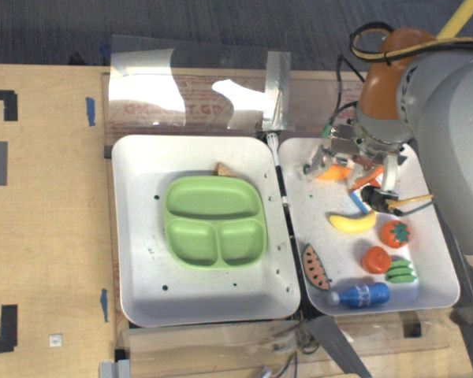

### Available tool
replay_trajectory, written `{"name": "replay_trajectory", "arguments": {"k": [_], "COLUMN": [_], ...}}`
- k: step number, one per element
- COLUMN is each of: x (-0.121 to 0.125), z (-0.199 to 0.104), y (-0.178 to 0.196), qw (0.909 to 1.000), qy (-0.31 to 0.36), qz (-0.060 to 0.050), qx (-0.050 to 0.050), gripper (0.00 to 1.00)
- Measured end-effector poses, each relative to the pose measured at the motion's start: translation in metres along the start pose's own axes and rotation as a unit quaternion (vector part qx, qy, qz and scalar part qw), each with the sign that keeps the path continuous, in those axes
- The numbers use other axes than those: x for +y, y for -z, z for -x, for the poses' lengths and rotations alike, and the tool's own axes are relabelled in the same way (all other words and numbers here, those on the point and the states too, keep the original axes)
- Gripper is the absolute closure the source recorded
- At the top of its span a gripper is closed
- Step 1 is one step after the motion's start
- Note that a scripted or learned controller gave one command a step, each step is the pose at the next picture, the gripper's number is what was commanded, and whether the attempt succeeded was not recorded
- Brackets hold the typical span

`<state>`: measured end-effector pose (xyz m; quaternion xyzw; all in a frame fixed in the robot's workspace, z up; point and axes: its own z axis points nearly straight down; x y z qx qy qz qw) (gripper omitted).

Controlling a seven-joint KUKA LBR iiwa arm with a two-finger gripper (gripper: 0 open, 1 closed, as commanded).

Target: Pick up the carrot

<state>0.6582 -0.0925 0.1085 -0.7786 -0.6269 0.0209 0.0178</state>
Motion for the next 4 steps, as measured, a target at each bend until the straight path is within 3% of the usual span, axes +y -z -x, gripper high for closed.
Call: {"name": "replay_trajectory", "arguments": {"k": [1, 2, 3, 4], "x": [-0.007, -0.004, 0.004, 0.002], "z": [0.008, 0.007, 0.095, 0.09], "y": [-0.021, -0.008, -0.021, -0.022], "qw": [0.9974, 0.9972, 0.9778, 0.9784], "qy": [-0.07, -0.07, -0.207, -0.205], "qz": [0.016, 0.025, 0.028, 0.022], "qx": [0.008, 0.007, 0.01, 0.013], "gripper": [0.0, 1.0, 1.0, 0.0]}}
